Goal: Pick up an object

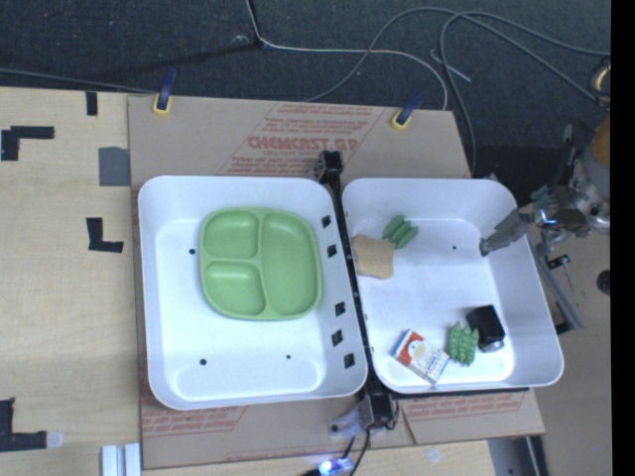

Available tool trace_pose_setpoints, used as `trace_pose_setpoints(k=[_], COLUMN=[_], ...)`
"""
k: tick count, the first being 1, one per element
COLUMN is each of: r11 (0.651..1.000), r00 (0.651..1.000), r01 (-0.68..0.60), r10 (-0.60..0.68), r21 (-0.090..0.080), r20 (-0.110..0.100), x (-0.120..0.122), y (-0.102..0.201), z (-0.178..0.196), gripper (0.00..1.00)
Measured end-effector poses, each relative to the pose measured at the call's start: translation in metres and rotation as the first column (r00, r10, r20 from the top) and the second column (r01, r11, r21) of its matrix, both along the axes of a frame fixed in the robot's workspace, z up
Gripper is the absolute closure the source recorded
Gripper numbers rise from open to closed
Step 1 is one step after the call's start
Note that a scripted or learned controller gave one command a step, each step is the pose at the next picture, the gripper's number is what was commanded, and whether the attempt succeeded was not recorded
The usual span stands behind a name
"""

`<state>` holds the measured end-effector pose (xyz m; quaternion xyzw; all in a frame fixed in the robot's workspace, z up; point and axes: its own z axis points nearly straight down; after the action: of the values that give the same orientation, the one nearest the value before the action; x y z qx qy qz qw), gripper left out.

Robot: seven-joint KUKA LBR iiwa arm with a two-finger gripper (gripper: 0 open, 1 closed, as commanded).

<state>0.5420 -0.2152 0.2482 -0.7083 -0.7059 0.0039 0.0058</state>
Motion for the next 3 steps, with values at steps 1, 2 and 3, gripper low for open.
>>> trace_pose_setpoints(k=[1, 2, 3], r11=[1.000, 1.000, 1.000], r00=[1.000, 1.000, 1.000], r01=[-0.004, -0.004, -0.004], r10=[0.004, 0.004, 0.004], r21=[-0.003, -0.003, -0.003], r20=[0.012, 0.009, 0.008], x=[0.003, 0.012, 0.002], y=[0.001, -0.002, -0.005], z=[0.007, -0.047, -0.097], gripper=[0.00, 0.00, 0.00])
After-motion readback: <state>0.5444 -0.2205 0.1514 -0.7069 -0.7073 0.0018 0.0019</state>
